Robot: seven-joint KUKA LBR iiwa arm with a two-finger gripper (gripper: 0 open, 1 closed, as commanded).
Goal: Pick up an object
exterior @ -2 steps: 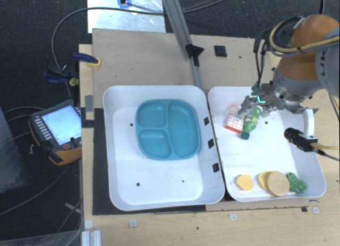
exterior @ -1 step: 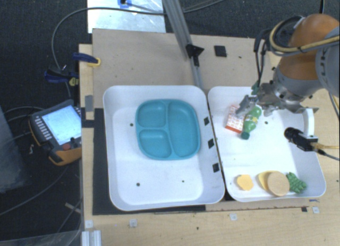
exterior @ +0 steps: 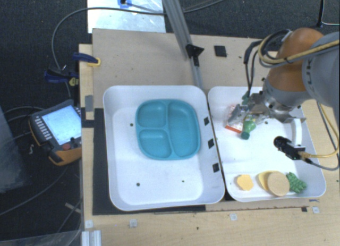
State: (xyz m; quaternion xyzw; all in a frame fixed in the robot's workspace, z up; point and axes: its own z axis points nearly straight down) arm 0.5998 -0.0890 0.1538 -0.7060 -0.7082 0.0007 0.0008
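Even, fairly bright overhead light falls on the tan board worktop (exterior: 143,53), and the two shallow white plastic bins (exterior: 159,186) come out close to overexposed, their floors nearly featureless. A shiny silver sheet (exterior: 125,0) at the top glares white. Shadows are soft and short, hugging the bin rims. The dark carpeted floor (exterior: 37,16) stays dim. Focus is slightly soft overall, with fine detail smeared and grainy.

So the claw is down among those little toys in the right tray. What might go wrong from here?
Judging from this view, two risks:
1. The gripper sits over a tight cluster, a green piece beside a thin orange one; it may catch both or nudge them apart.
2. It works near the right bin's inner wall, so a pushed piece may wedge there.
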